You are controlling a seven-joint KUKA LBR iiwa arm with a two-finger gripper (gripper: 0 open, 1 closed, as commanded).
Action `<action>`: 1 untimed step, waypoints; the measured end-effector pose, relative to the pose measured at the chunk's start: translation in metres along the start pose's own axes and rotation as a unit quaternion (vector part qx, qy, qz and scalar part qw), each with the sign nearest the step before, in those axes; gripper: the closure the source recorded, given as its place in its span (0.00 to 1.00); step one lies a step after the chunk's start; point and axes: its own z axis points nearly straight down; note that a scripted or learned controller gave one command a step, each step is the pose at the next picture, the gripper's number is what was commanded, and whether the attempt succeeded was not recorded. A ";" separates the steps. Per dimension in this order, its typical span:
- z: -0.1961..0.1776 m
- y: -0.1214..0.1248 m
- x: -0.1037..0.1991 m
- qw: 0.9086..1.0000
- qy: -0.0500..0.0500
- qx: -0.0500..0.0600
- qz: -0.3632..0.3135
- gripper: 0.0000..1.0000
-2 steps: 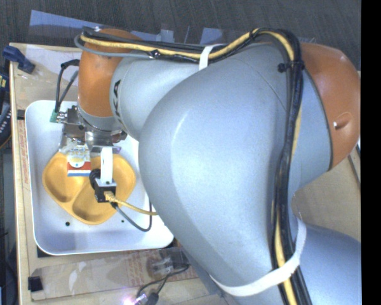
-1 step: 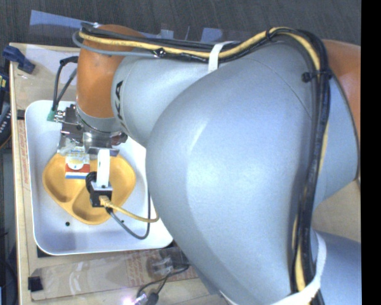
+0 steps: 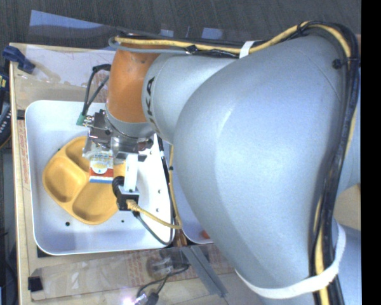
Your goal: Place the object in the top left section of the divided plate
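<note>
Nearest the lens: grey arm point(image 3: 260, 151), huge, covering most of the right side and most of the right bin point(image 3: 193, 237), of which just a sliver of rim peeks out below. Yellow-and-black cable point(image 3: 292, 33) running over the arm's top and down its right flank. Orange band point(image 3: 128, 84) above the wrist, reaching down over the left bin point(image 3: 35, 164).

Object: a small carton-like pack point(image 3: 101, 169), white with a yellowish top and a red and blue stripe along its lower end. Long axis close to vertical in the view, striped end toward the near edge of the bin. Too small and too hidden to say more about its shape.

Left bin holding a yellow divided plate point(image 3: 63, 183), with three rounded sections visible. Pack sitting over the plate's right-hand part, near where the sections meet; touching the plate or raised above it, cannot tell.

Gripper point(image 3: 105, 157) directly over the pack, meeting its upper end. Clenched, released or grasping the pack: cannot tell, wrist hardware in the way.

Bench point(image 3: 70, 275) of pale wood around the bins.
</note>
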 end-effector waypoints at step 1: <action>-0.020 0.000 0.042 1.000 0.002 -0.001 0.010 1.00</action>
